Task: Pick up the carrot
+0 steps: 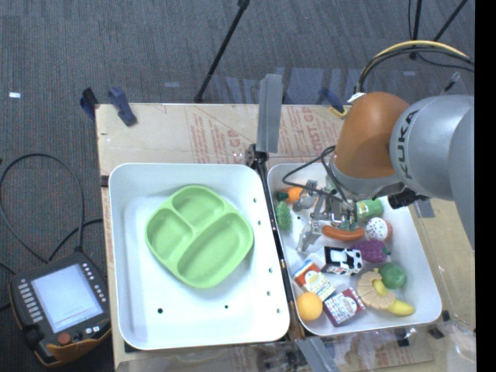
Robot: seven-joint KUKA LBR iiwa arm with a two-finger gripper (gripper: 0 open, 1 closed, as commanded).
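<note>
1. We cannot tell the claw (pixel 314 222) state; the wrist hides much of it.
2. The carrot (pixel 294 195), orange and partly covered, lies at the right bin's (pixel 431 285) upper left.

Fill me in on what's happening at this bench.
The arm's end effector is down in the right bin, among a pile of toy food, close to the carrot near the bin's upper left corner. The left bin has a green divided plate in it.
</note>
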